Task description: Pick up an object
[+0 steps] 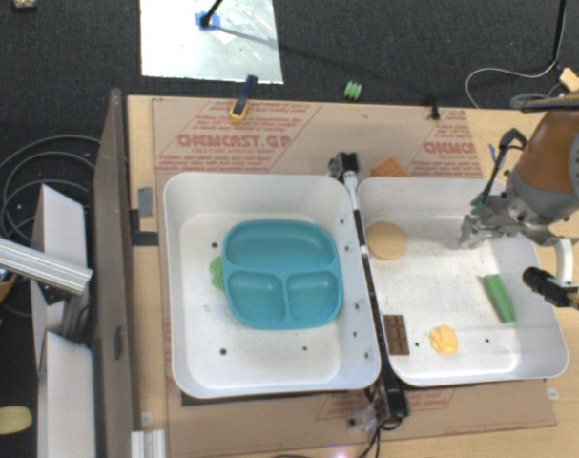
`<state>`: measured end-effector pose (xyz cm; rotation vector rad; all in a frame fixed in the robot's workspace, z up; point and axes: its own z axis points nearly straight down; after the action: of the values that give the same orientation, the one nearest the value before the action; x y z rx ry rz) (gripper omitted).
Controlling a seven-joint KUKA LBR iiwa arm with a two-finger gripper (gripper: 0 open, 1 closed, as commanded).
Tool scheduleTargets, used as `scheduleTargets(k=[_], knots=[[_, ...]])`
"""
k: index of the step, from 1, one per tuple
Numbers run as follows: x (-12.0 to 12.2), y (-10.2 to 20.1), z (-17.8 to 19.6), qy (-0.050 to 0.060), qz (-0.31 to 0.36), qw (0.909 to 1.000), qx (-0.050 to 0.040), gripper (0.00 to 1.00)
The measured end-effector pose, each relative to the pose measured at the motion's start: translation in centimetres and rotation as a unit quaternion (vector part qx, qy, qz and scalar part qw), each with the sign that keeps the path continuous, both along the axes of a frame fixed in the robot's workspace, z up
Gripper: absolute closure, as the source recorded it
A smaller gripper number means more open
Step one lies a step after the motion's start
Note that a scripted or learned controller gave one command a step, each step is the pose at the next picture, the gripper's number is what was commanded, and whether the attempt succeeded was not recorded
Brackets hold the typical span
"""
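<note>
Dark carpet all round, cables looping at left, and a cardboard-topped surface (pixel 299 136) w/ red print carrying two shallow white bins side by side. Left bin (pixel 189 351) has a teal divided plate (pixel 281 273) sitting in the middle, a bit of green object (pixel 216 273) poking out from under its left edge. Right bin (pixel 518 361) is where the action is: round tan piece (pixel 386 240) near the left wall, brown chocolate-like bar (pixel 395 333) at the lower left by the divider, yellow item (pixel 444 340) just right of that, green stick (pixel 499 298) lying slanted towards the right side.

Arm (pixel 556 156) comes in from the right, grey w/ orange band up top, wrist bent down over the upper right of the right bin. Gripper (pixel 472 229) hangs at the bin's upper part, between tan piece and green stick, apart from both. Nothing seen between its fingers; whether they're spread or pressed together, can't tell from this angle. A black part (pixel 547 284) sticks out below the arm, just right of the green stick.
</note>
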<state>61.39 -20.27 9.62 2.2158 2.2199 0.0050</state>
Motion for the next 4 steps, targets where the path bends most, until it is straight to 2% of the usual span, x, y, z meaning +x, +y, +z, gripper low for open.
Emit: scheduleTargets(k=[1, 2, 3, 4], knots=[[1.2, -0.4, 9.1, -0.003, 0.001, 1.0000, -0.0014, 1.00], [1.0, -0.4, 8.5, 0.001, 0.001, 1.0000, -0.0001, 0.00], [-3.0, -0.4, 3.5, 0.004, -0.001, 1.0000, 0.0012, 0.00], [-6.9, -0.2, 4.9, 0.004, -0.001, 1.0000, 0.0007, 0.00]])
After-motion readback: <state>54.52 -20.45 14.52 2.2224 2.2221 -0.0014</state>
